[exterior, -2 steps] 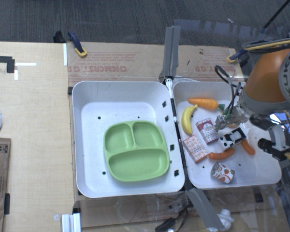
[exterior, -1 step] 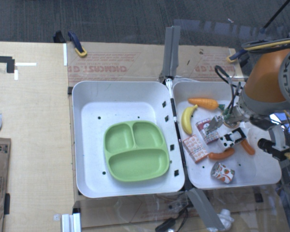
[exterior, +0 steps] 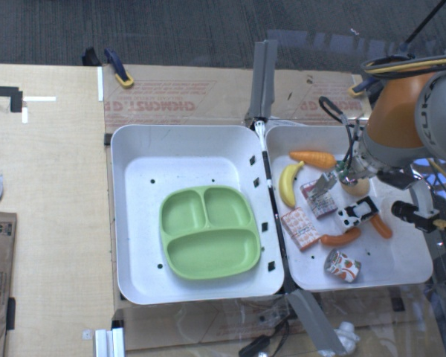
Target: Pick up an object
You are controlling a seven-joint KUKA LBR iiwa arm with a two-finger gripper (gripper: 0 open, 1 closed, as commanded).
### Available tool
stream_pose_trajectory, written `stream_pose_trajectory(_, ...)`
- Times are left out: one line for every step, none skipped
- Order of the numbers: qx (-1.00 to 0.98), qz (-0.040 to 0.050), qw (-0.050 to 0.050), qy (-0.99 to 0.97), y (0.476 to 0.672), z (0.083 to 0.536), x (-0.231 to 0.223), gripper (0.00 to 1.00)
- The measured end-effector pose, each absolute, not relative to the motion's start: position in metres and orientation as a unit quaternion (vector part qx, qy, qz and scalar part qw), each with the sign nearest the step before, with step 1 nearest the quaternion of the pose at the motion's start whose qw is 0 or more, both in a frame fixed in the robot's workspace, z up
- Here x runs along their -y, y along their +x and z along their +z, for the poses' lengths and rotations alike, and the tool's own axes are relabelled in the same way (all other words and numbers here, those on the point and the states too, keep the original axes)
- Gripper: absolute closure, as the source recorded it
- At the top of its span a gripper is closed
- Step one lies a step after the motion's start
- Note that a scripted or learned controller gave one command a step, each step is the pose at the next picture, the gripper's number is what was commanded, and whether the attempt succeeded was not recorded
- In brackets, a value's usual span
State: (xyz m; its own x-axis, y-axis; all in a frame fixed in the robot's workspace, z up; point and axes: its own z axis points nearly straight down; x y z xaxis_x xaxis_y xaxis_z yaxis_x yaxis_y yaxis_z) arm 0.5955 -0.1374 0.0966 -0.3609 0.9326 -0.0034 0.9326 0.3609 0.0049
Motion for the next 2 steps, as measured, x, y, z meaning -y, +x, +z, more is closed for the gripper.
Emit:
stream_pose_trajectory(-0.824, 0.0028, 0.004, 0.566, 0.597, 0.107, 0.138, 1.0)
stream_pose_trajectory(-0.768, -0.0005, 0.001, 0.641, 0.63, 0.244, 0.078, 1.0)
